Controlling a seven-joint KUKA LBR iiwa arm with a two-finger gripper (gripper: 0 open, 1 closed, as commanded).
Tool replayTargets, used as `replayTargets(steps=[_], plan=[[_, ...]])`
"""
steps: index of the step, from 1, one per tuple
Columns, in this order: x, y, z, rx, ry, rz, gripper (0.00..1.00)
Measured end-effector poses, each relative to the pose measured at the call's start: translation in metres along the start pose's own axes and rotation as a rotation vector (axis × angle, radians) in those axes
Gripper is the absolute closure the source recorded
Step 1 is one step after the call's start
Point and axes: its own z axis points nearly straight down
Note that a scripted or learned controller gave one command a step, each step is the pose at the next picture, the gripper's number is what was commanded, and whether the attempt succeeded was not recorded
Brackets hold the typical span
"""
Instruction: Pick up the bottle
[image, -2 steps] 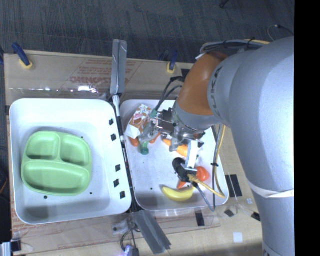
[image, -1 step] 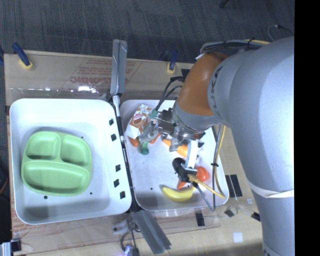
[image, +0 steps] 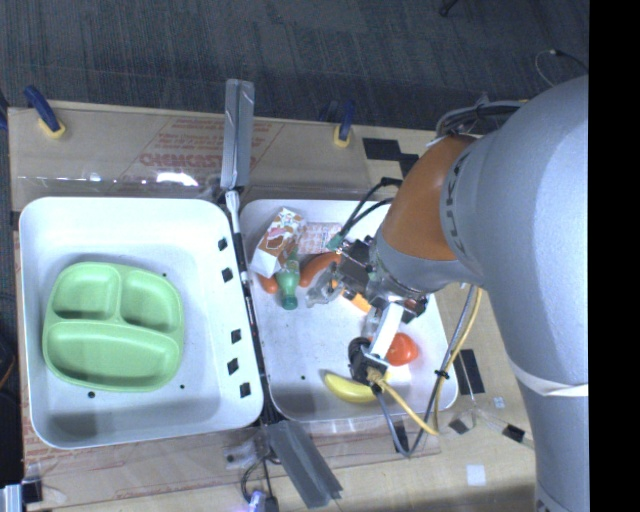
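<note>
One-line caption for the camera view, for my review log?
Arm's gripper hovers in the right bin beside the green bottle; green tray in left bin.

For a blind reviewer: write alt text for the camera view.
A grey robot arm reaches from the right over the right white bin, which holds a green bottle, a carton, a banana and a red-orange fruit. The left bin holds a green divided tray.

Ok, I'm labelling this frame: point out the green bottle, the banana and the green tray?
green bottle (image: 288, 287), camera view, its body.
banana (image: 347, 387), camera view, its middle.
green tray (image: 112, 325), camera view, its centre divider.
</note>
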Motion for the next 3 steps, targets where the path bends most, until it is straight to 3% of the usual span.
replayTargets(steps=[1,2,3], plan=[[0.021,0.071,0.089,-0.004,0.003,0.005,0.00],[0.061,-0.022,-0.001,-0.004,0.002,-0.087,0.00],[0.089,-0.099,0.000,-0.003,-0.001,-0.168,0.00]])
